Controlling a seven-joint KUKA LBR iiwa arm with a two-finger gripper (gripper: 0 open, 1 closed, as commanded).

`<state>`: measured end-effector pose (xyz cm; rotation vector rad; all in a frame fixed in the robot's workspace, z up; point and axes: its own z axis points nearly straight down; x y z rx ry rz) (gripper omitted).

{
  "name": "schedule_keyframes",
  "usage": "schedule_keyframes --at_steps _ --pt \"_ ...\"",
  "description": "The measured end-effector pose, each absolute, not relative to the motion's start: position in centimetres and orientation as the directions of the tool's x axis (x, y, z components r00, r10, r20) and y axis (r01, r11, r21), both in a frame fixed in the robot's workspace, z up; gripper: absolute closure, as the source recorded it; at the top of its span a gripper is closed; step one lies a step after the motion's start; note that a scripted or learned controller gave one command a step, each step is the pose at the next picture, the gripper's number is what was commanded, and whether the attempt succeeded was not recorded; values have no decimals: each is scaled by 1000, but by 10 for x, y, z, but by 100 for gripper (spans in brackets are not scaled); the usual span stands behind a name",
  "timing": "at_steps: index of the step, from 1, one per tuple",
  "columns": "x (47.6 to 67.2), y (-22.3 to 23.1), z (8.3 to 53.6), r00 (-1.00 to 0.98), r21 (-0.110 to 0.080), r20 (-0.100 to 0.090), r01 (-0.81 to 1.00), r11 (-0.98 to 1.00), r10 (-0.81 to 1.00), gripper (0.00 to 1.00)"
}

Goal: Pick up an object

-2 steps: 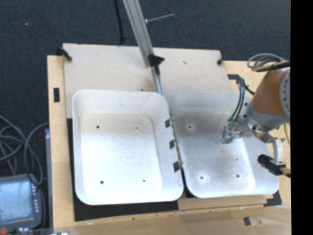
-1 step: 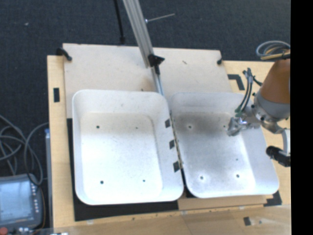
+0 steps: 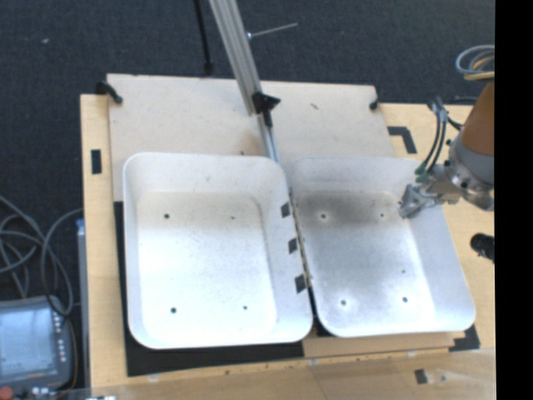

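Camera view shows me two white bins: left bin (image 3: 208, 248), right bin (image 3: 379, 257). My hand (image 3: 412, 200) hangs at right; I cannot tell its grip.

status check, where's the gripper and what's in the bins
Gripper low over right shallow white bin, near its far right rim. Nothing seen between fingers. No object visible to pick.
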<state>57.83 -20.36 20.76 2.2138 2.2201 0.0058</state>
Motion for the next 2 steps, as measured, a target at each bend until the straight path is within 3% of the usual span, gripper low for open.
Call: schedule_keyframes --at_steps 2 --pt "595 -96 202 -7 0 2 1000 7 1000 100"
